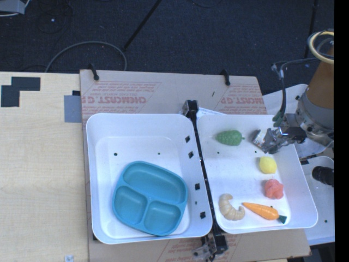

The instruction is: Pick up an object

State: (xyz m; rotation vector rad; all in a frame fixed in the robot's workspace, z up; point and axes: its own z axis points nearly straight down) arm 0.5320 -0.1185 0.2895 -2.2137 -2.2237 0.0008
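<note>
Camera view: gripper low over the right bin's upper right, nothing taken yet.

From my station I log: gripper at the right bin, jaws too small and blurred for me to tell apart from together, nothing visibly between them. Candidates in that bin: yellow lemon-like toy just beside and below the gripper; green toy vegetable to its left; red berry-like toy; orange carrot; cream croissant-like toy. Left bin holds a blue divided tray.

Risks, as I judge them: the round lemon-like toy may roll out of a closing pinch; a descent this close to the bin's wall could clip it; closing between items grabs air.
</note>
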